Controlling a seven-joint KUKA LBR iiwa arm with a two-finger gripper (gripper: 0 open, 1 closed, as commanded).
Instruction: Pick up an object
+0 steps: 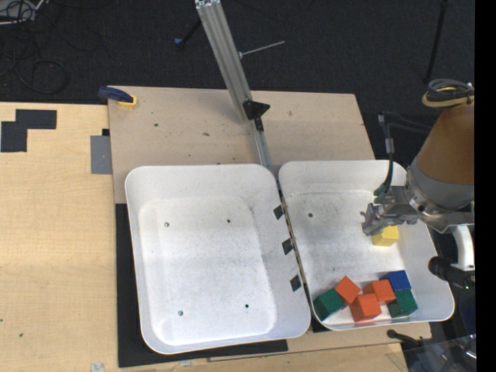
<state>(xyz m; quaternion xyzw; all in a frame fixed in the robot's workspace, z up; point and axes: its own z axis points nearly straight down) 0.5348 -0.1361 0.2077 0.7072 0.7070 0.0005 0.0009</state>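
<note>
Left bin: white, shallow, sits on the worktop with its right wall just beside the right bin; three small black clips mark the seam between them. An aluminium rail rises at a slant from behind the seam. Right bin, near front wall: cluster of blocks touching or nearly touching, with a green block leftmost, an orange block just behind it, a second orange block, a third orange block, a blue block and a dark green block rightmost. Further back, well apart from the cluster, a yellow block sits right of the bin's centre. The hand is directly over the yellow block, overlapping its upper edge; cannot tell whether it is released or clenched, or whether the block is between its fingers. The grey arm with orange band enters from the right.
</note>
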